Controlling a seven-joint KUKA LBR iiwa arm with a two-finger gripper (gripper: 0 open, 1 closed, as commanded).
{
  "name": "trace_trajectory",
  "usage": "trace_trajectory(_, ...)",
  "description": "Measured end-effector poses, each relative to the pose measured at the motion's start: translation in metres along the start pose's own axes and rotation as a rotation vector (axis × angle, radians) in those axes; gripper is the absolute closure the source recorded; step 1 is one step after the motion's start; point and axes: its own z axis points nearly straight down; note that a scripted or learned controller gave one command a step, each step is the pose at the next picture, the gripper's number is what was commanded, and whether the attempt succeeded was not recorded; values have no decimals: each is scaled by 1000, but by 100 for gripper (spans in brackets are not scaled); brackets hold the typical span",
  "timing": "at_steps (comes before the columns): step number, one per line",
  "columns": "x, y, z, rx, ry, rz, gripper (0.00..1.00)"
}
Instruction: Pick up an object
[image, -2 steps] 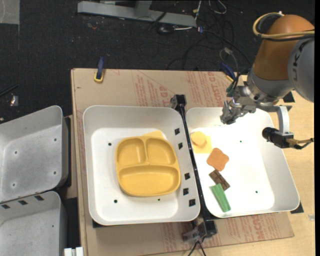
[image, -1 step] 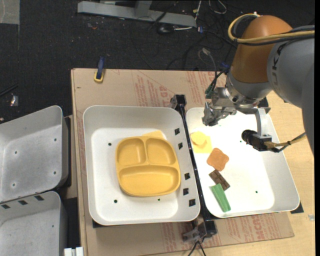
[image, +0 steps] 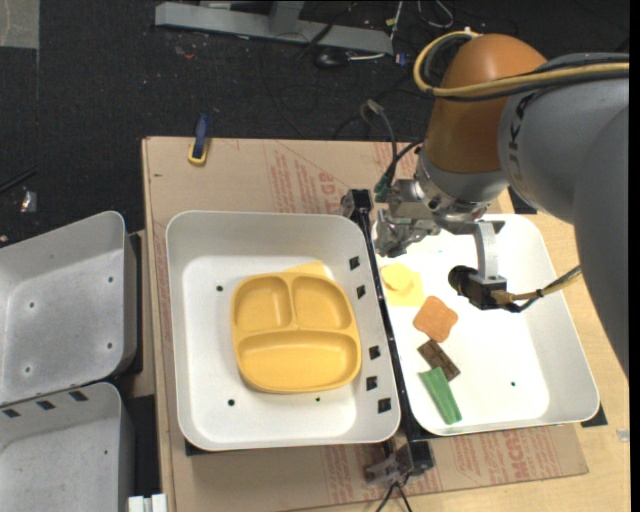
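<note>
My gripper (image: 398, 238) hangs over the far left corner of the right bin (image: 560, 330), under the orange wrist band. Just below it, a pale yellow round object (image: 401, 283) lies on the bin floor, close to the gripper but apart from it as far as I can see. Further toward the front lie an orange piece (image: 436, 318), a small brown piece (image: 438, 358) and a green stick (image: 440, 395), lined up along the bin's left side. Nothing visibly hangs from the gripper.
The left bin (image: 190, 300) holds a yellow divided plate (image: 296, 333). A dark divider with clips (image: 378, 330) runs between the bins. A black fitting with a cable (image: 472, 285) hangs from the arm over the right bin. The right bin's right half is bare white floor.
</note>
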Motion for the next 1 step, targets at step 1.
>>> trace_trajectory(1, 40, -23, 1, 1, 0, 0, 100)
